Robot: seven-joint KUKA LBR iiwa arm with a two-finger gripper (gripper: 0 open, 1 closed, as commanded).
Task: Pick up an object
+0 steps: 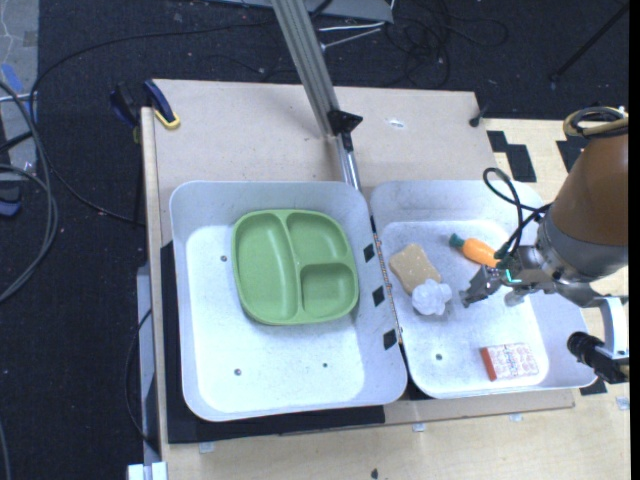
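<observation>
A pale wooden bench [260,128] carries two shallow white plastic bins side by side, set close together so the arm can reach both. The left white bin [210,368] holds a green plastic tray with three compartments [296,266], lying flat near its upper middle. The right white bin [440,373] holds the smaller loose objects, spread apart so each can be picked singly. The grey robot arm with an orange band [592,203] reaches in from the right, its dark two-finger gripper [478,289] low over the right bin; whether it is wide or narrow cannot be told, and nothing shows between its tips. Just left of it lie a tan rectangular sponge-like block [414,267] and, touching its lower edge, a crumpled clear-white plastic piece [431,297]. Above the gripper lies a small orange toy carrot with a green tip [472,248]. A small flat red-and-white packet [509,360] sits near the bin's lower right corner.
</observation>
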